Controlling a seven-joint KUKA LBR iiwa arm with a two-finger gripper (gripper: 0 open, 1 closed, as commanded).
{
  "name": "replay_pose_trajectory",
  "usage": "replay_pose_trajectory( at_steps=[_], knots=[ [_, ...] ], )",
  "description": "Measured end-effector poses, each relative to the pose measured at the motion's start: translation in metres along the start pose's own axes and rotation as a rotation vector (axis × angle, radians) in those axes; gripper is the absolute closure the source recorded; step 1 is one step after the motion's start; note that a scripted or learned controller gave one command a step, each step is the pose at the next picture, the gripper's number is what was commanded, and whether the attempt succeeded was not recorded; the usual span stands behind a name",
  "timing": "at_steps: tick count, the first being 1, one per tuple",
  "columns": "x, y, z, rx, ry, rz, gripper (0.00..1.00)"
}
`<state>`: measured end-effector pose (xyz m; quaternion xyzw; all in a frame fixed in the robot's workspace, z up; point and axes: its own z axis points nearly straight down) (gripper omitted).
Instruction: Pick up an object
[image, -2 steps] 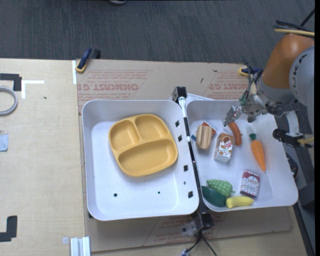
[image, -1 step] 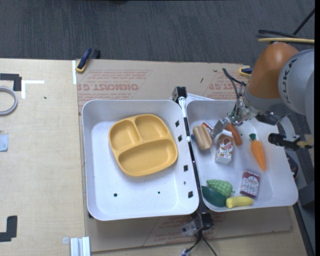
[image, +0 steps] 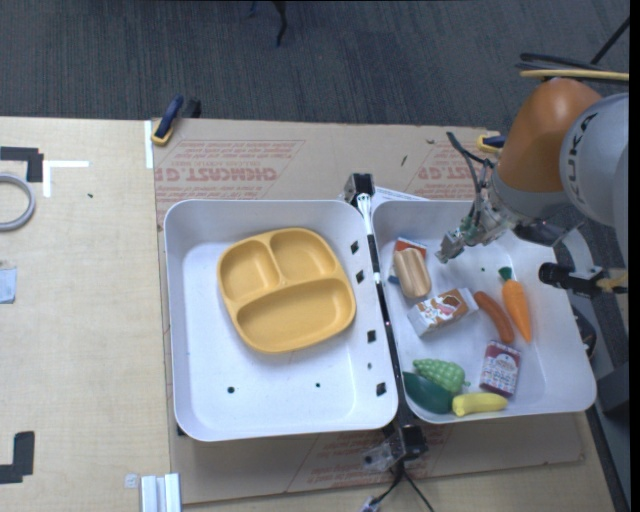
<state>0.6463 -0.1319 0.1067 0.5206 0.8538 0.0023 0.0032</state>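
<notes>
- We see the gripper at the upper part of the right bin, hanging from the grey arm that enters from the right, below its orange band.
- We cannot tell from this view whether the tool is open or closed; nothing shows between its tips, and we cannot tell whether they touch the bin floor.
- The nearest item is a hot-dog bun, just left of and below the tool. Its long axis runs roughly up-down in the view, tilted slightly; it is tan with a red strip behind it.
- A small red-and-white carton lies below the bun, tilted, its long axis slanting up to the right.
- An orange carrot with a green top points its tip downward; a red sausage lies just beside it on its left, slanting the same way.
- A red packet lies lower right, nearly upright in the view.
- A green vegetable and a yellow banana rest at the bin's lower edge, the banana lying across.
- The left bin holds a yellow divided plate.
</notes>
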Motion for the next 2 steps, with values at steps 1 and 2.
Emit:
replay_pose_trajectory(
  at_steps=[1,2],
  knots=[
    [0.050,-0.043,0.013,0.005,0.002,-0.347,1.00],
    [0.119,-0.018,-0.087,0.003,0.001,-0.633,1.00]
  ],
)
